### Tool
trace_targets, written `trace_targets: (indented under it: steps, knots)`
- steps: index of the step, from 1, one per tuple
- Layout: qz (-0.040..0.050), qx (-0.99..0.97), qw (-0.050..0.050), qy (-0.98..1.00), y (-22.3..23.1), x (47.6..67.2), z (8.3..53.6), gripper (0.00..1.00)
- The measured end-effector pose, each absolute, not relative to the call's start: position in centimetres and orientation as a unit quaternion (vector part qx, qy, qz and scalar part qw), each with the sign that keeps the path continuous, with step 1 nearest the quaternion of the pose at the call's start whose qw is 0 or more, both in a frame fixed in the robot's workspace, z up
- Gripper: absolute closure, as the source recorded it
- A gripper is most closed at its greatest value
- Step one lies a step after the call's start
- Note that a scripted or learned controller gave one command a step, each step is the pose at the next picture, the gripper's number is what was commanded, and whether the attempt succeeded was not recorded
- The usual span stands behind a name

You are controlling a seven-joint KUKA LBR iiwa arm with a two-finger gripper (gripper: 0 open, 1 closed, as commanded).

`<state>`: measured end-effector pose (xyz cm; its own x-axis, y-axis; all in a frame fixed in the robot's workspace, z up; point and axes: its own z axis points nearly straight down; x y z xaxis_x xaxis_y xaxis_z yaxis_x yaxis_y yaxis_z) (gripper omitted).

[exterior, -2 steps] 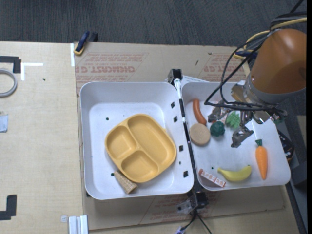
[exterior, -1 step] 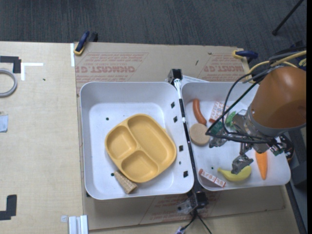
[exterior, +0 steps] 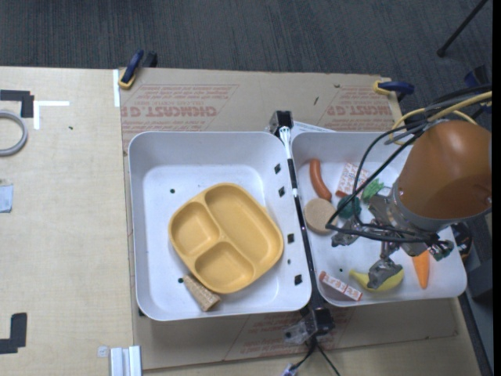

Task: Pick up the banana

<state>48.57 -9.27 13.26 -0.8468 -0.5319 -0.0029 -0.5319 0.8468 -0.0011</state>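
Orange wrist dome of mine fills right side, nearest lens. Below it, end effector down on banana at front of right bin; cannot tell grip state. Step, I judge: grasp attempt. Next: confirm hold, lift straight. Carrot just beside. Cardboard print reads mirrored; snack wrappers illegible.

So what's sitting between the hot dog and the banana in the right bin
In the camera view, a round tan disc lies just below the hot dog; further toward the banana, the arm's hand and black cabling cross the stretch.
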Motion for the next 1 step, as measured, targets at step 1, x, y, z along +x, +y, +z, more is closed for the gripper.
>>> trace_targets:
  steps: [1]
  knots:
    - [-0.0003, -0.300, 0.002, 0.954, -5.64, 48.93, 19.27, 0.00]
